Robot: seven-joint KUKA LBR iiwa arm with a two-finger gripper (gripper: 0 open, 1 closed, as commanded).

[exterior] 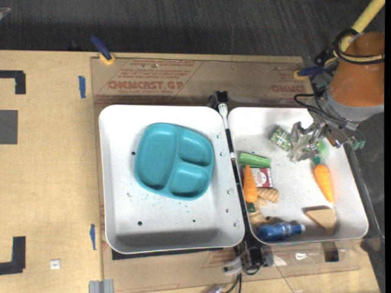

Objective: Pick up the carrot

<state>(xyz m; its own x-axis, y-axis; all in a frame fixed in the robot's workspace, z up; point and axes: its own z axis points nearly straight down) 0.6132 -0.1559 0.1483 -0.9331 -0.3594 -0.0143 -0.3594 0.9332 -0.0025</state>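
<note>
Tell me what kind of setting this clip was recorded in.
Probably a robotics lab test bench: two white bins on cardboard, toy food like a carrot and a blue plate, plus a grey-and-orange arm reaching in.

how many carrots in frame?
2, both in the right bin. One carrot lies near its right wall, just below the gripper. The other carrot lies by its left wall, among packets that could hide more.

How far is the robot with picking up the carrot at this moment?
Nothing looks done yet: the carrot lies on the floor of the right bin. In hand: the gripper is low in that bin, just above the carrot's leafy end in the picture. Left: grasp the carrot and lift it.
</note>
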